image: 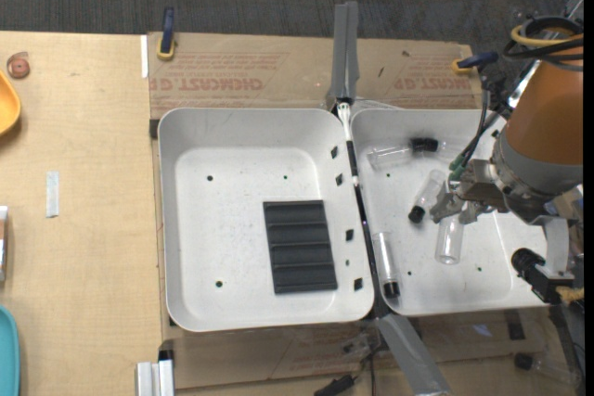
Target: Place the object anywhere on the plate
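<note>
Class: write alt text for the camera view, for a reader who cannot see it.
The arm's pincer hangs over the right bin, among clear tubes with black caps. The left bin holds a black ridged plate.

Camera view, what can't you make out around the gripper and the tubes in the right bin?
- Gripper: finger state, blurred and partly covered by the arm's wrist.
- Clear tube below it: whether gripped or lying on the right bin, too blurred.
- Black plate in the left bin: surface detail too small.
</note>
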`<act>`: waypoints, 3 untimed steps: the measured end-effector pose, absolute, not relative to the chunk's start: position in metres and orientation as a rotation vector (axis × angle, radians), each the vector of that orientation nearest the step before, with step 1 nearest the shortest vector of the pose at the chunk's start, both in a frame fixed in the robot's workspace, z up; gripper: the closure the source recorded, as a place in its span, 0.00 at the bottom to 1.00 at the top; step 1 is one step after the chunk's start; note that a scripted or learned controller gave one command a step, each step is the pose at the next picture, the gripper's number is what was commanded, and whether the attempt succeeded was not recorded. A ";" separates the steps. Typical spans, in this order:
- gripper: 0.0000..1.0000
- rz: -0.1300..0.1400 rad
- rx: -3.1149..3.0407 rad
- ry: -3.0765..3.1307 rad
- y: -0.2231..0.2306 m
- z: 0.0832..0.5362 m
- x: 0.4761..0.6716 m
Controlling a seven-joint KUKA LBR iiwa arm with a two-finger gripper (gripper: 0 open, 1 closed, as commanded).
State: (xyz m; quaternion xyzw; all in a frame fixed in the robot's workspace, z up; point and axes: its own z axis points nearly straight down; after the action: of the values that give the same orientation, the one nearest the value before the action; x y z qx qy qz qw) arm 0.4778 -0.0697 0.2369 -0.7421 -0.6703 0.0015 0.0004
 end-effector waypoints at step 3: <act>1.00 0.008 -2.092 -2.344 0.161 0.255 0.505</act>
State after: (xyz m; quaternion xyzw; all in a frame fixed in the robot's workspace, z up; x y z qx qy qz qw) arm 0.5045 0.1611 0.2546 -0.6659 -0.7461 0.0024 0.0001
